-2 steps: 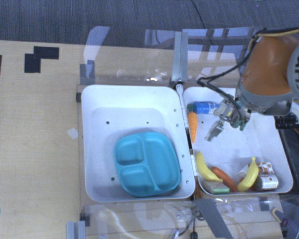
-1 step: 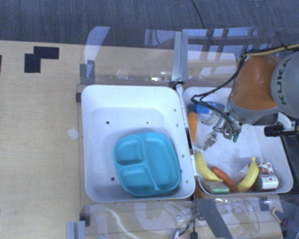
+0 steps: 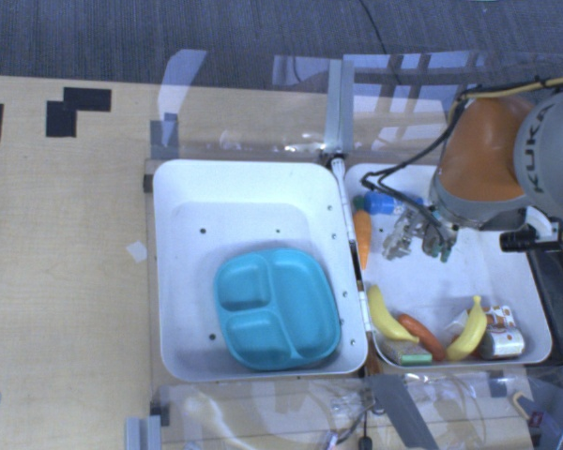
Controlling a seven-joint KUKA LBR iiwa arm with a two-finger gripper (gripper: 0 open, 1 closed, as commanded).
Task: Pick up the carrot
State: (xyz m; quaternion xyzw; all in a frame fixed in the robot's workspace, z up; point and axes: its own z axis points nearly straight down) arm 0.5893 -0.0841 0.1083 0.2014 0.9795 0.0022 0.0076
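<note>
The carrot is a short orange piece lying along the left wall of the right bin, its length running front to back. My gripper hangs over the middle of that bin, just right of the carrot and apart from it. The fingers are spread open, and bare white bin floor shows between them. The grey arm with its orange band reaches in from the right.
A blue object lies just behind the carrot. Along the right bin's front lie two bananas, a red sausage-like piece, a green item and a small package. A blue divided plate sits in the left bin.
</note>
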